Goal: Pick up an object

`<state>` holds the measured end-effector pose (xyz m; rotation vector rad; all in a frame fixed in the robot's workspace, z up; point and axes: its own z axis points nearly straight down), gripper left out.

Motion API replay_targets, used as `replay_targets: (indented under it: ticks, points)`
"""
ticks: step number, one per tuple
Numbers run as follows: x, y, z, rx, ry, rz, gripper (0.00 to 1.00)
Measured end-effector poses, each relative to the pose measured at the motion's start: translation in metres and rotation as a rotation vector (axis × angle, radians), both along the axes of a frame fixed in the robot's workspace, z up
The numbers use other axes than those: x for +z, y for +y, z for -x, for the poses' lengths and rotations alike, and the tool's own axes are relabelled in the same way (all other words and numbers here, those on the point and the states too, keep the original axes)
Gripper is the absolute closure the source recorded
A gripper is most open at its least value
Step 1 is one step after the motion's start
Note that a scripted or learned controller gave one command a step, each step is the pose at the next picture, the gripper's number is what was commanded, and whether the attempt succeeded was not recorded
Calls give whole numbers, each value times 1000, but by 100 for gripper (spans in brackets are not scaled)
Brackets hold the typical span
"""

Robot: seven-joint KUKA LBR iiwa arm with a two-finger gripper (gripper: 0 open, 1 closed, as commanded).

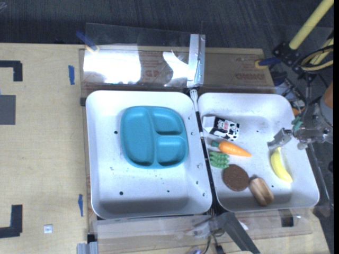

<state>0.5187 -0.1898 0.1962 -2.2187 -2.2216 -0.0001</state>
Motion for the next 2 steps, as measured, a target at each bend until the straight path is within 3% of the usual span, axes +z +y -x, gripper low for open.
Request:
replay_targets:
  ticks: [1, 2]
  points:
    - [-98, -19, -18, -54, -9, -11, 0]
    - [-90, -22, -16, -56, -7, -6, 100]
